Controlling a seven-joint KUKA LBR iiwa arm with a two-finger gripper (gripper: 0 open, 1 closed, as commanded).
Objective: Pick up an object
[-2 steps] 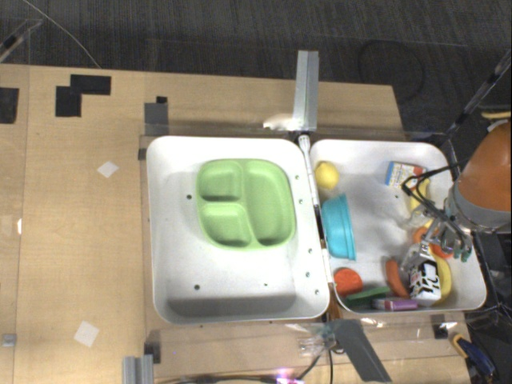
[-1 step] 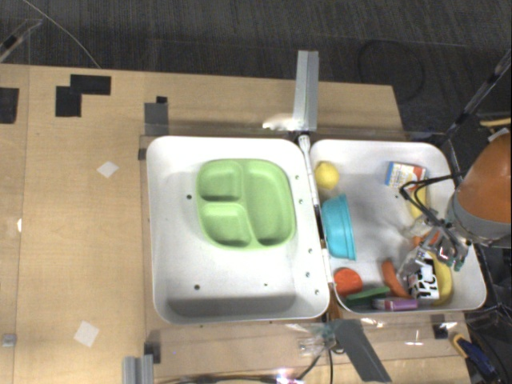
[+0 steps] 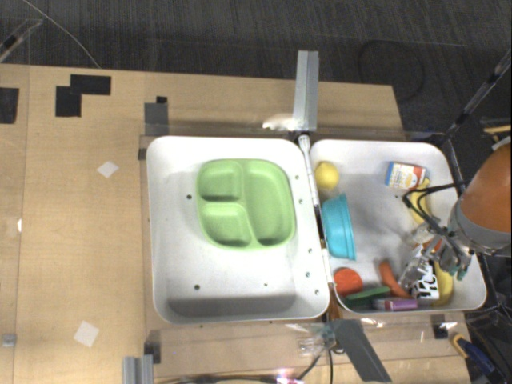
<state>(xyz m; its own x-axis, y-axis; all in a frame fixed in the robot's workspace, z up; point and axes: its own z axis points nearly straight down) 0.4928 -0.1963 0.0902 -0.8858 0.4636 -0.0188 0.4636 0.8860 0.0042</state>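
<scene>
1. We log the left bin [image 3: 172,294] first, the largest item on the bench. It sits well to the pincer's left and holds a green divided tray [image 3: 242,202] laid flat near its centre, which we read as a parked item, not a ready target.
2. The right bin [image 3: 376,206] is where the pincer [image 3: 422,264] works. The arm [image 3: 488,206] leans in from the right edge, its orange band above the wrist, so that the tool drops into the bin's near right corner.
3. A blue bowl [image 3: 339,226] stands tipped on edge against the dividing wall, left of the pincer and apart from it. We judge that the wall props it up.
4. A small carton [image 3: 406,174] lies beyond the pincer, toward the far wall. A yellow ball [image 3: 326,174] rests farther left in the far corner by the divider.
5. A yellow piece [image 3: 442,285] lies directly under and just right of the pincer. It is partly hidden, and we take it as the likely object to pick.
6. An orange piece [image 3: 347,279], a green marker [image 3: 370,294] and a purple marker [image 3: 398,303] crowd the near wall to the pincer's left, with a carrot-like stick [image 3: 387,273] just beside it.
7. Pincer state: we cannot tell whether it is spread or closed, since cables and clutter mask the tip. Nothing is visibly pinched.
</scene>
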